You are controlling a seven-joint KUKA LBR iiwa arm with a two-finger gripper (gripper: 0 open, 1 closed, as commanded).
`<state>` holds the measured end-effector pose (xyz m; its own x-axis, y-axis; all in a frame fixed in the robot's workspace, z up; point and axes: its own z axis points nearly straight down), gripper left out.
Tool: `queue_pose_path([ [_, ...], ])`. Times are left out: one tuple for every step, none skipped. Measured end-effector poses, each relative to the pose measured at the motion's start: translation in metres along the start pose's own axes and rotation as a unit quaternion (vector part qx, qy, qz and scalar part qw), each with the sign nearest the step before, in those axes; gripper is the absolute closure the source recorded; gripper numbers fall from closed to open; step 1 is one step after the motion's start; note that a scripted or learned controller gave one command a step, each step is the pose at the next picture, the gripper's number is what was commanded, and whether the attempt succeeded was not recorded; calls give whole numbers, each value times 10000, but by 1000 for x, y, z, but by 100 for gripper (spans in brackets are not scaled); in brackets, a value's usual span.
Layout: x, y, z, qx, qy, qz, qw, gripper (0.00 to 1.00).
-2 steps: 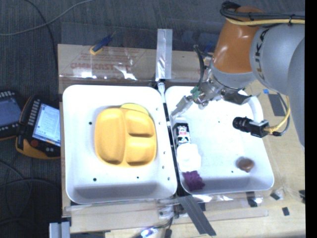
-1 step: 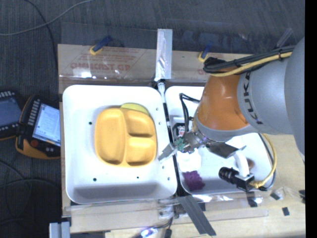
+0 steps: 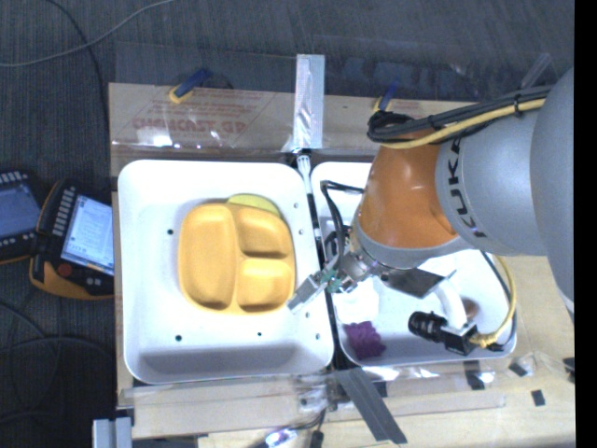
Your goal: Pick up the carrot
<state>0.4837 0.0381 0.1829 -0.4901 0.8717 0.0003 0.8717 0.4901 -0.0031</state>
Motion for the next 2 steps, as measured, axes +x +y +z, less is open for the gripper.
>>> queue_pose_path([
  [-59,-33,-35,-10,-11,-434,9991,0],
  [-8,-6,0,1,6,-1536,9881,0],
])
